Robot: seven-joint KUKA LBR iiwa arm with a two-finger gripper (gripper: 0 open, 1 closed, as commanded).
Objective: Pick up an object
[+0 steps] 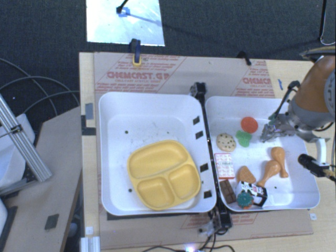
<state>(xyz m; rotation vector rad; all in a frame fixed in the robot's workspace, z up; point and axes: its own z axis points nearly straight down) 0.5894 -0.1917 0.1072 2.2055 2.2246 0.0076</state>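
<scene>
Reaching in over the right-hand shallow white plastic bin (310, 196), the grey two-finger gripper (269, 133) hangs just right of the round red toy tomato (249, 124), the likeliest pick; whether its claw is spread or pressed together I cannot tell.

Nearest the camera from the tomato lies a crowded heap: a black-and-white toy with a teal ball (248, 195), then two orange plastic drumsticks (274, 165). Just below the tomato sits a green piece (243, 138), and left of that a speckled round cookie (226, 142). A descent slightly off could nudge the smooth tomato away or catch the green piece instead.

Left of the tomato, a yellow compartment tray (164, 175) fills the other bin. Beyond, the cardboard-covered bench (157, 72) meets dark carpet.
</scene>
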